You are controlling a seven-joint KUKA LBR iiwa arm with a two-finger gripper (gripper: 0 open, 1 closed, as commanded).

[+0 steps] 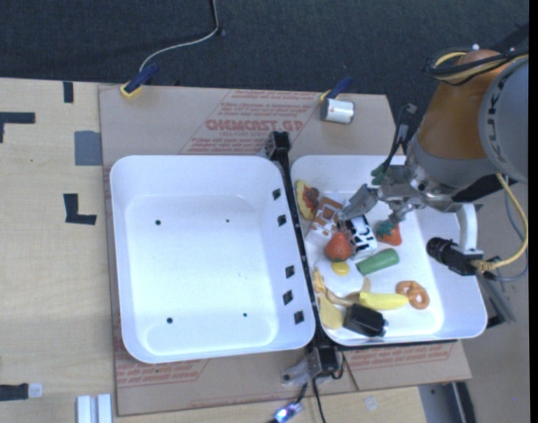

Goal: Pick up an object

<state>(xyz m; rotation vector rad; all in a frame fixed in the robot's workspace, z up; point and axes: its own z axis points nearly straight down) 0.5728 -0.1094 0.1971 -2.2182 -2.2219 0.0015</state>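
pick: not done | claw (367, 216) low in right bin (467, 322), over toy pile by strawberry (339, 247) and green piece (378, 260) | grip state: can't tell | nothing seen lifted | left: grasp, raise

My arm (480, 104) cut off at the right edge, my wrist hiding the right bin's (467, 324) far wall, small clutter at the divider too blurred to name
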